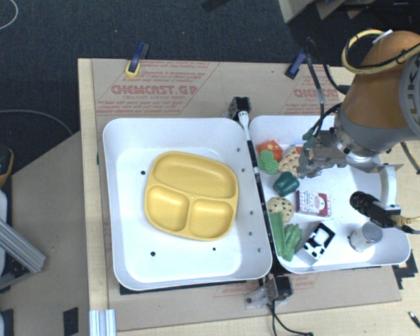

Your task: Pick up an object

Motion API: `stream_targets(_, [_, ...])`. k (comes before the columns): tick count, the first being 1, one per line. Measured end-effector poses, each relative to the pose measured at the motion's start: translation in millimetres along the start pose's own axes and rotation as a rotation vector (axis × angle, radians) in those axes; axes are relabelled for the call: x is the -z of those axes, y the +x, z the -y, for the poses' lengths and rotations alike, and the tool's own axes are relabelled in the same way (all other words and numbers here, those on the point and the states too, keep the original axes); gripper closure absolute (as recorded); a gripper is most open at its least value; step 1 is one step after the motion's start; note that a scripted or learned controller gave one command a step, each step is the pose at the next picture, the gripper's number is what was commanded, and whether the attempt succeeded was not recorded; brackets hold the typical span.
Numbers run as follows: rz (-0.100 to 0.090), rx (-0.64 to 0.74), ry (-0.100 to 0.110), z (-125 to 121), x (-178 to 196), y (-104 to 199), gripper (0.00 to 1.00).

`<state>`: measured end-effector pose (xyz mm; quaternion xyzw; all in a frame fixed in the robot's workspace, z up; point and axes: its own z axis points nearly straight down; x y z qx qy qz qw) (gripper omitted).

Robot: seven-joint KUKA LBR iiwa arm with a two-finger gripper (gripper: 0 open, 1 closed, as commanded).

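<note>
Small toys heaped along the left edge of the right white bin [388, 247]: dark green pepper-shaped piece [285, 183] right of centre frame. End effector [312, 161] just right of it, low for reach; grip state impossible to tell. Yellow divided plastic tray [191, 194] in the left bin [119, 187], apart.

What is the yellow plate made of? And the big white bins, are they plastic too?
The yellow plate looks like smooth molded plastic: one even color, rounded compartments and a soft shine. The left bin and the right bin also look like thin white plastic, with rounded corners and glossy walls. I can't be sure from a picture alone.
</note>
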<state>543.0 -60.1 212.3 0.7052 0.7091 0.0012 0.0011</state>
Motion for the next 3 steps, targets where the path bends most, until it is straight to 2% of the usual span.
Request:
stream_targets(2, [-0.001,0.0,-0.001,-53.3,-8.2,88.1,1.0])
stream_targets(3, [-0.002,0.001,-0.004,-88.9,11.9,138.5,1.0])
